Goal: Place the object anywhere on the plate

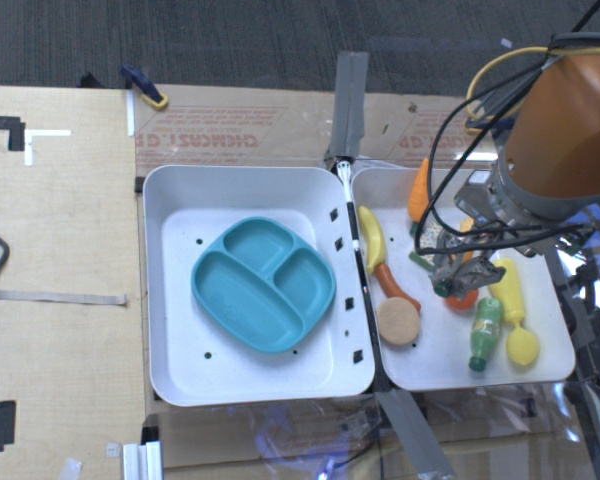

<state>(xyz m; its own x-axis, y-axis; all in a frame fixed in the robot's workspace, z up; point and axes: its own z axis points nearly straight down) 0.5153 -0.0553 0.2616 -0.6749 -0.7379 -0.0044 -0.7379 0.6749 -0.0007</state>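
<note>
A blue plate [263,285] with three compartments lies bare in the left bin [158,298]. The right bin [435,370] holds several toy foods. My gripper [457,278] hangs low in that bin, directly over a small red item [465,301], which it partly hides. I cannot tell whether it touches the item. The arm's orange band and dark cables hide the bin's far right corner.
Around the gripper lie a yellow banana [371,238], an orange carrot [419,190], a red sausage [393,283], a round brown piece [398,321], a green bottle [484,333], a yellow corn cob [509,290] and a lemon [523,346]. The bin walls meet between plate and banana.
</note>
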